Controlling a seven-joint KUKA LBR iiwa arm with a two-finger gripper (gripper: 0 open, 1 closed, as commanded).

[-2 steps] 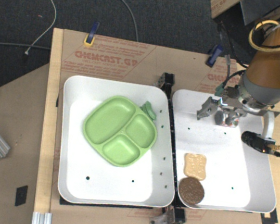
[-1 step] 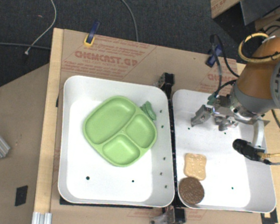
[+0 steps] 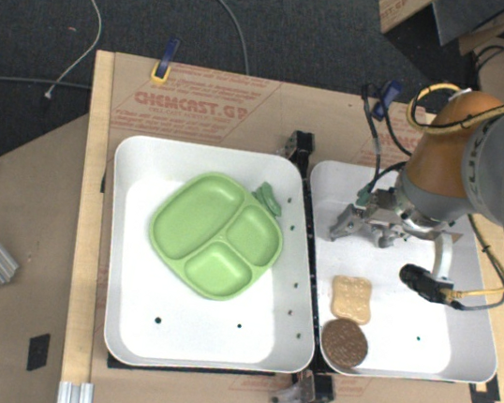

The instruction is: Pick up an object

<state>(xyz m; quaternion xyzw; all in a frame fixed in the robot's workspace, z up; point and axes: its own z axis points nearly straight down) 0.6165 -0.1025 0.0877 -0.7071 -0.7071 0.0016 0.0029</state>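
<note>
My gripper hovers over the upper-left part of the right bin, its two fingers spread open with only white bin floor between them. A tan square cracker lies just below the gripper, apart from the fingers. A brown round cookie sits below the cracker at the bin's front-left corner. In the left bin rests a green divided plate, with a small dark-green piece at its upper-right edge.
The grey arm with its orange band comes in from the upper right over the right bin. A black connector with a cable hangs off the wrist, right of the cracker. A black divider separates the bins.
</note>
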